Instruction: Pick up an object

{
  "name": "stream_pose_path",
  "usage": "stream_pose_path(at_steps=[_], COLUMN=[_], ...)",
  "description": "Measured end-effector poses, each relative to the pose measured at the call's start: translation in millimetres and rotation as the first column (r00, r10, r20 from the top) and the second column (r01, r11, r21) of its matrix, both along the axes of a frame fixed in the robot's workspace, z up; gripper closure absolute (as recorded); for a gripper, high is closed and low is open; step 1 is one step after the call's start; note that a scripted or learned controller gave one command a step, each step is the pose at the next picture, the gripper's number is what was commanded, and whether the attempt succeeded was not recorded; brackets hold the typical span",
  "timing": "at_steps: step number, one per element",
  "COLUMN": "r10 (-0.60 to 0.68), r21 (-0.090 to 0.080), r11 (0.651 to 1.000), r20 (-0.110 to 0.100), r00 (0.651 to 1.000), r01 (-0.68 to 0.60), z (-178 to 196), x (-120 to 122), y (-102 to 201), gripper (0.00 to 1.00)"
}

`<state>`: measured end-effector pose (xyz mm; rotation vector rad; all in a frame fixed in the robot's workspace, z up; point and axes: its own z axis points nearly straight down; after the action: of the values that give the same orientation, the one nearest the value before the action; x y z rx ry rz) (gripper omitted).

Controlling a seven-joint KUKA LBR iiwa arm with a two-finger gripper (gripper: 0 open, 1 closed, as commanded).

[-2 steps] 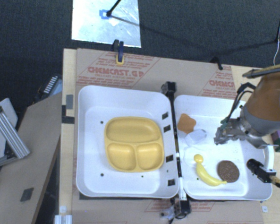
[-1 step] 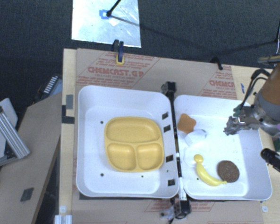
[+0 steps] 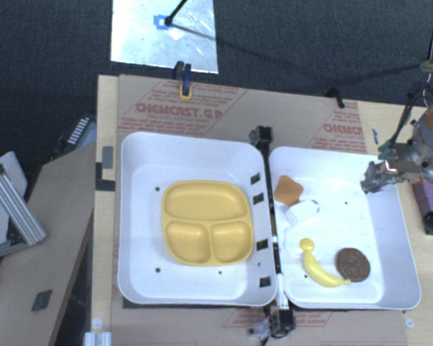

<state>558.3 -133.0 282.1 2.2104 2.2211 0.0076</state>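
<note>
The right bin (image 3: 392, 223) holds a yellow banana (image 3: 319, 268), a brown round cookie (image 3: 353, 264), an orange-brown piece (image 3: 289, 189) and a small white object (image 3: 303, 211). My gripper (image 3: 375, 177) hangs over the bin's upper right part, at the end of the grey arm coming from the right. It is well apart from all these objects, with nothing seen between its fingers.
The left bin (image 3: 140, 164) carries a yellow three-compartment tray (image 3: 205, 220). A black divider with clips (image 3: 265, 208) runs between the bins. Cardboard (image 3: 206, 109) lies under both. A purple item (image 3: 427, 197) sits by the bench's right edge.
</note>
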Motion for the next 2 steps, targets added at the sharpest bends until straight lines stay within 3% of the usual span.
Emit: stream_pose_path(at_steps=[2], r10=[0.004], r21=[0.004], r11=[1.0], r20=[-0.008], r00=[1.0], r01=[-0.004], z=[-30.7], x=[1.3], y=[109.8], gripper=[1.0])
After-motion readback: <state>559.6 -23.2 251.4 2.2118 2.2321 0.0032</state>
